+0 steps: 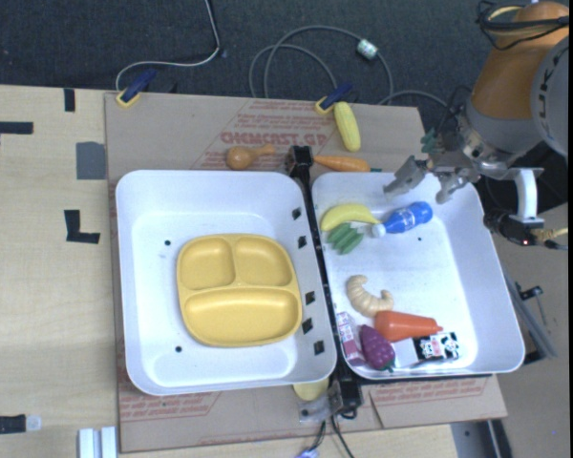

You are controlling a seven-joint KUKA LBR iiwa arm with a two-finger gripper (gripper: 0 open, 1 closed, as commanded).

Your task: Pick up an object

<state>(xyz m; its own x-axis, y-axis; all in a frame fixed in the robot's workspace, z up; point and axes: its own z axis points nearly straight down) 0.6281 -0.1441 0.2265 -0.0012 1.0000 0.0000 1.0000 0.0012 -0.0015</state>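
Yellow divided plate (239, 289) in left bin (138, 218); toy foods in right bin (477, 284), open empty claw (423, 185) above.

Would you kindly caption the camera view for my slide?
Open gripper hovering above blue bottle in right bin.

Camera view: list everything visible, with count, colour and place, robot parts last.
bins: 2, white, side by side on bench
plate: 1, yellow, divided, left bin
banana: 1, yellow, right bin, top left
green toy: 1, under banana
bottle: 1, blue, right of banana
croissant: 1, tan, right bin middle
carrot: 1, orange-red, right bin bottom
grapes: 1, purple, below carrot
carton: 1, black-white, bottom right
corn: 1, yellow, behind bins
cables: above bench
arm: 1, grey-orange, right
pincer: 1, open, above bottle
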